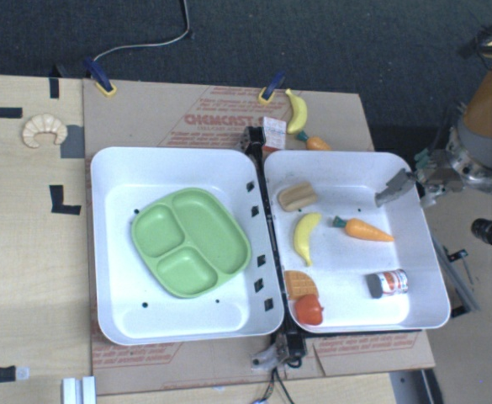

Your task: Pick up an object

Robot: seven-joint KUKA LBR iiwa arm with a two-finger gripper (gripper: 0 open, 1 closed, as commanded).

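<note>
A pale green sectioned plate (192,241) fills one white bin (111,225); a yellow banana (305,237), orange carrot (367,231), red tomato (309,311) and tan bread (297,196) colour the other bin (431,251).

In the right bin (414,225), a yellow banana (305,236) lies near centre, a tan bun (297,196) just above it, an orange carrot (365,231) beside it, a can (388,283) lower right, a tomato (309,310) at the front-left corner.
</note>
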